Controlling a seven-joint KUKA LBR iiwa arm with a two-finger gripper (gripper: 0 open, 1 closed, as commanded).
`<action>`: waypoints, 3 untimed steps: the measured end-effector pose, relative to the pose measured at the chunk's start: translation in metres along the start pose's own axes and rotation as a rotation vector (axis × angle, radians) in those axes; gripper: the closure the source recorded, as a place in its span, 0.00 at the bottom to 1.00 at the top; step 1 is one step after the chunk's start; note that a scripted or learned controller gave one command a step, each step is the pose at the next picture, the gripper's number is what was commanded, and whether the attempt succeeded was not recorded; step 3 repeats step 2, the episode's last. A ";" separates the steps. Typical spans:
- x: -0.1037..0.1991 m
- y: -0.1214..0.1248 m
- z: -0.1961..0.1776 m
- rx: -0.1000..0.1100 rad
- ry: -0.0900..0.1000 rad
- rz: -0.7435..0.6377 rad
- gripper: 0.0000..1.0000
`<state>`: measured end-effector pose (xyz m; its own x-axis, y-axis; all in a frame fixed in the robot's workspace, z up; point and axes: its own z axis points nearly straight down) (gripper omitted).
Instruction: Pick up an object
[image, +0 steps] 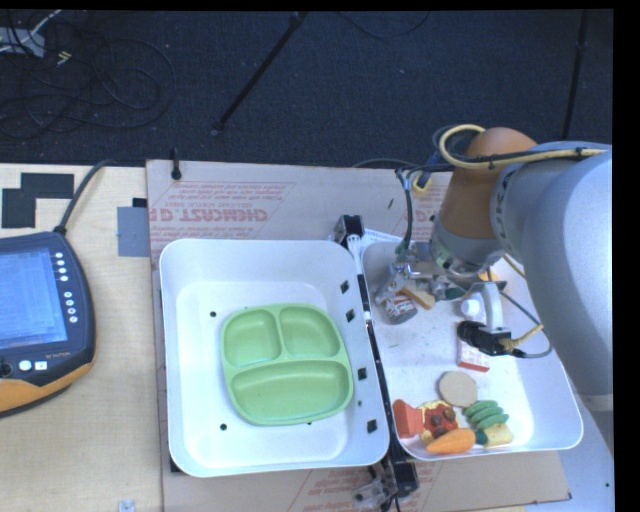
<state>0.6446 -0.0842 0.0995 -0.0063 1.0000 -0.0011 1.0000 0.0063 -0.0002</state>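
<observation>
Arm reaches into the right bin (560, 440), gripper (412, 285) low over that bin's far-left corner, just beside the divider wall. Directly under it sits a small dark, shiny object (397, 305), possibly a crumpled wrapper or small can (too blurred to name). Fingers: cannot tell whether apart or closed, nor whether they touch the object. If it is the target, it looks light and thin-walled, likely slick and easily crushed; best taken across its narrow middle with gentle squeeze, clear of the wall. Elsewhere in this bin: a tan disc (459, 388) near centre, a cluster of plastic toy food (452, 425) along the near edge. Left bin (190, 290) holds a green tray (286, 361), centred.
</observation>
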 end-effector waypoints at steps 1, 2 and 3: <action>0.078 -0.028 -0.095 -0.006 0.001 0.003 1.00; 0.095 -0.031 -0.088 0.004 0.001 0.005 1.00; 0.095 -0.031 -0.088 0.004 0.001 0.005 1.00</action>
